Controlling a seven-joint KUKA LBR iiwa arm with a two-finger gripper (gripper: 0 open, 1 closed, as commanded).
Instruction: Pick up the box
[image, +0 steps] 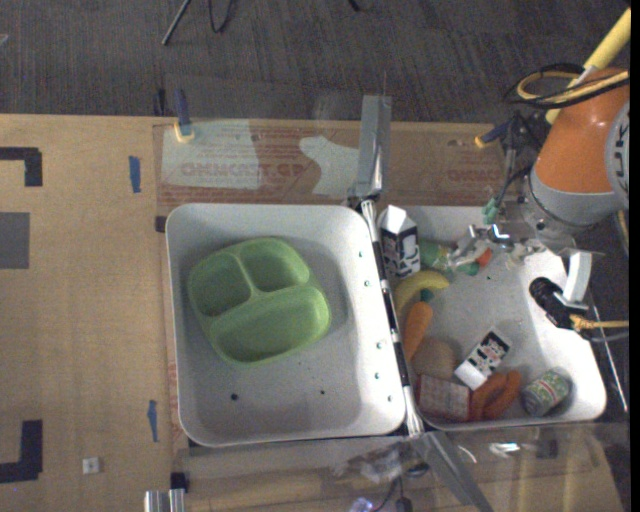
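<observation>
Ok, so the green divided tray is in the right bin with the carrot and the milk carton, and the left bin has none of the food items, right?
Not quite. The green divided tray lies in the left bin, by itself, as the camera view shows. The carrot and the milk carton are in the right bin, as you said, and the left bin has none of the food items.

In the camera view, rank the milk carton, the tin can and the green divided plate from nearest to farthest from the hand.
Measured from the hand at the far side of the right bin:
1. Milk carton, just left of it, against the divider.
2. Tin can, in the right bin's near right corner.
3. Green divided plate, in the left bin.
</observation>
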